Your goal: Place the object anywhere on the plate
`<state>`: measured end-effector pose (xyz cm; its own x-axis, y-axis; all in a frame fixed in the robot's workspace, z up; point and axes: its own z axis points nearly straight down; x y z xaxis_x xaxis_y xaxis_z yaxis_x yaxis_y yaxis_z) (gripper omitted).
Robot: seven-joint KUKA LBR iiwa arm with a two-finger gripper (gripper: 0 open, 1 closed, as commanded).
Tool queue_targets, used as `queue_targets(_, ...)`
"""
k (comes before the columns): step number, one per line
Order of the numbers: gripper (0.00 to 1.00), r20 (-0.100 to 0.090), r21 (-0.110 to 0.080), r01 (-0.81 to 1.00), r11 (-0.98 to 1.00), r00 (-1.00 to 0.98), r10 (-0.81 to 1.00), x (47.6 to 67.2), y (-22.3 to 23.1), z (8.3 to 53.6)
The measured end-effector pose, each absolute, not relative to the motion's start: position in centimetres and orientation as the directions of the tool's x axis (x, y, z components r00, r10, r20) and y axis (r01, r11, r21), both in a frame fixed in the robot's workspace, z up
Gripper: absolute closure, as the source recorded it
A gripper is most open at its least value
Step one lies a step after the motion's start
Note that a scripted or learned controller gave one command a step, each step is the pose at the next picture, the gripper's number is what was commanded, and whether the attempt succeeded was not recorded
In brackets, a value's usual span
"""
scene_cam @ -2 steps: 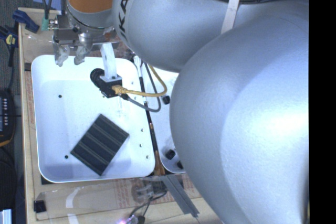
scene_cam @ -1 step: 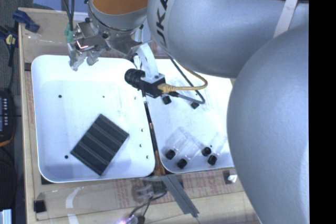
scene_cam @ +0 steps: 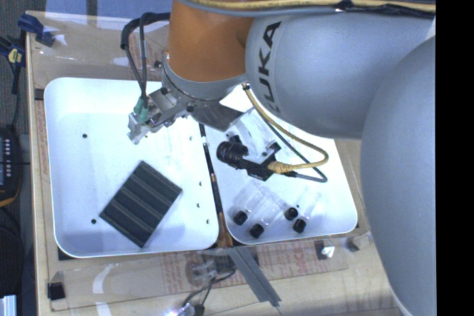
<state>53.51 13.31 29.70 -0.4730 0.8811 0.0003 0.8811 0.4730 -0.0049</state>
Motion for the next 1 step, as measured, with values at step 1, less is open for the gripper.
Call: queue_targets(1, 1.0, -0.001, 0.002, 0.764, 0.646, -0.646, 0.764, 47.65, 15.78, 44.41)
